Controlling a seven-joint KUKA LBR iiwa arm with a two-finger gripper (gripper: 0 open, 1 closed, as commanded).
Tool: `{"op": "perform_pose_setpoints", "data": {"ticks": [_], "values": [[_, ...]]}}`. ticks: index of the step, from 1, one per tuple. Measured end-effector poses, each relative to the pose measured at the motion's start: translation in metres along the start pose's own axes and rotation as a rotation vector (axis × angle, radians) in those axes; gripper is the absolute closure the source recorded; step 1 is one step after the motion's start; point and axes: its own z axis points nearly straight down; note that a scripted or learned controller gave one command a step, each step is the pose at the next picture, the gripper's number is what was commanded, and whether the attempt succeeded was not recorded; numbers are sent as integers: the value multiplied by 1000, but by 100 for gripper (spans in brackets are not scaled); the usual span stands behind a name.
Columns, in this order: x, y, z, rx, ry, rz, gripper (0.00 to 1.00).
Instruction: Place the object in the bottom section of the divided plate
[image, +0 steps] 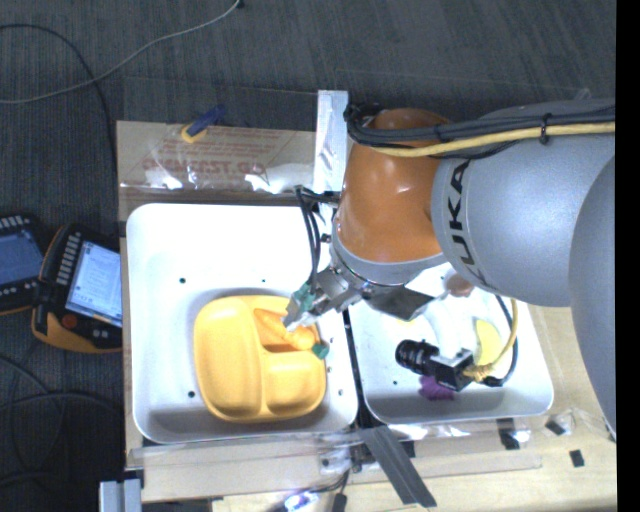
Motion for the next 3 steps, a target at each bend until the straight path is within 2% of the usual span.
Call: {"op": "perform_pose_setpoints", "data": {"ticks": [1, 2, 3], "values": [[7, 108, -17, 0, -5, -264, 100], [7, 108, -17, 0, -5, -264, 0], [6, 108, -26, 1, -9, -263, 100]]}}
